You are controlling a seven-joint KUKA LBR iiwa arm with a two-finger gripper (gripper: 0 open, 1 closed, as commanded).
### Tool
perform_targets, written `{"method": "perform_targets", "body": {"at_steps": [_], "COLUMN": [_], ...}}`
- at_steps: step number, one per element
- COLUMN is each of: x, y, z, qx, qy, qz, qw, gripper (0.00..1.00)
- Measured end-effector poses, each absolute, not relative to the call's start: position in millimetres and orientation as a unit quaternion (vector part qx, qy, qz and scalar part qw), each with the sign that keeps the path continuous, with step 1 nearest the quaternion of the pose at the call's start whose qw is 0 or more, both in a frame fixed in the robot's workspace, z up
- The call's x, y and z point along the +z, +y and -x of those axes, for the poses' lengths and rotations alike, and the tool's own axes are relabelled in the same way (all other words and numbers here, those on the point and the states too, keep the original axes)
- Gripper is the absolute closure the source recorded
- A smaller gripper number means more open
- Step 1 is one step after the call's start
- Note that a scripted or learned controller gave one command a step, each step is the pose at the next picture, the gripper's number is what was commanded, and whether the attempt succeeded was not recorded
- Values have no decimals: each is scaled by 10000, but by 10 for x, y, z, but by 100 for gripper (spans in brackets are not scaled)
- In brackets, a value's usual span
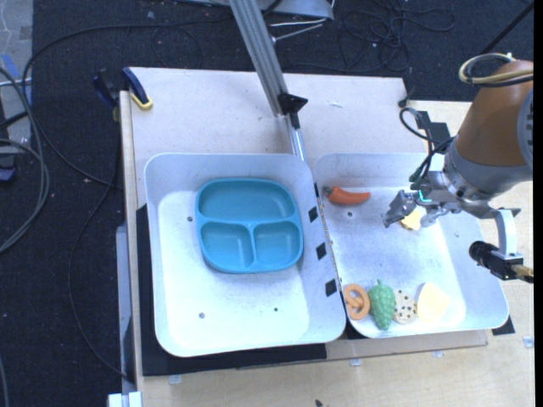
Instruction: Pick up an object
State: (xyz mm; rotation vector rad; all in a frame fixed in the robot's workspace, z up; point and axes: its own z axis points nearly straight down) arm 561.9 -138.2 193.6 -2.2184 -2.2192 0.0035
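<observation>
My gripper [412,211] hangs over the upper middle of the right bin [475,265], its fingers [393,216] spread apart. A small yellow piece [411,221] shows in the gap between them, narrower than the gap; I cannot tell whether it is touched. An orange sausage-shaped toy [348,196] lies to the gripper's left near the bin's back wall. Along the front wall lie a pretzel [355,300], a green grape bunch [383,305], a speckled cookie [405,307] and a pale yellow wedge [432,302].
The left bin [170,312] holds a blue divided tray [250,225]. A slanted metal pole [263,49] comes down to the divider between the bins. Black clips [322,248] sit along that divider. A black fitting [490,258] sticks out at the right bin's right rim.
</observation>
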Motion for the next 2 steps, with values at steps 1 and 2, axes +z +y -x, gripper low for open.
{"method": "perform_targets", "body": {"at_steps": [1,2], "x": [1952,1520], "y": [-1382,-1376], "z": [-5630,-5589], "qx": [0,9], "qy": [-7074,-7067], "qz": [7068,7075], "qw": [3,12], "gripper": [0,0]}}
